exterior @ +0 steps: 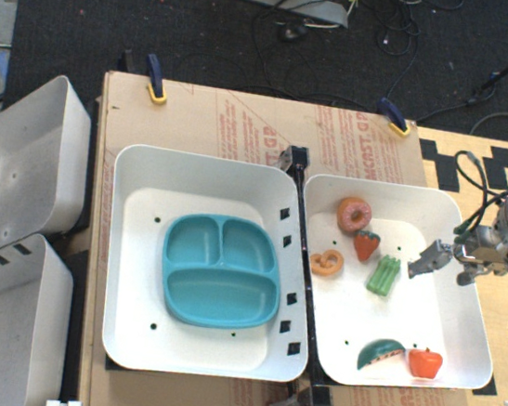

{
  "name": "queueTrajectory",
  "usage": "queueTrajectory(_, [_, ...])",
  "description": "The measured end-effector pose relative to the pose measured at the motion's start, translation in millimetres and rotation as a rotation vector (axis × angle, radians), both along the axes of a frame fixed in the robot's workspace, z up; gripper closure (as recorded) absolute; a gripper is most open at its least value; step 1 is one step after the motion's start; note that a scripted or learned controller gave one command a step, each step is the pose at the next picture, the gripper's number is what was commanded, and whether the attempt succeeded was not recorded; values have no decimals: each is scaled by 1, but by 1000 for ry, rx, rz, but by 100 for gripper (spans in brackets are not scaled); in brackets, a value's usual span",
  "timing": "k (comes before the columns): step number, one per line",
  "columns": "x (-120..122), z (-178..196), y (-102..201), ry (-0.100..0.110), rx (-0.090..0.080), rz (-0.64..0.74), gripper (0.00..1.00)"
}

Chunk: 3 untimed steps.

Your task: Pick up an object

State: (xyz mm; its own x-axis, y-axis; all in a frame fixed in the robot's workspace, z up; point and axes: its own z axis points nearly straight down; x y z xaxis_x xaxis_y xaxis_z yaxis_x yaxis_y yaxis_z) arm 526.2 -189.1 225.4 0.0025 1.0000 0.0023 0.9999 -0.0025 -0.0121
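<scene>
The right bin (464, 311) holds several toy foods. A pink donut (355, 213) lies at the back, with a red strawberry (366, 245) just in front of it. An orange ring-shaped piece (326, 263) sits by the left wall, and a green ridged piece (383, 275) lies in the middle. A watermelon slice (381, 353) and an orange-red pepper (425, 363) rest at the front. My gripper (432, 259) hangs over the right half of this bin, just right of the green piece, with nothing seen in its hold.
The left bin (129, 227) carries a teal divided plate (221, 271). A black divider (296, 269) runs between the bins. Two white tubs (14, 173) stand off the bench to the left. Cables (482, 183) trail near the arm at the right.
</scene>
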Motion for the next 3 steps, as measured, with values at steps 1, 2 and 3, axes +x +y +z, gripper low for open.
queueTrajectory(1, [3,6,0,-12,-3,3,0])
queueTrajectory(2, [1,-43,-9,-9,-2,0,0])
queueTrajectory(3, [3,-87,-5,-8,-1,1,0])
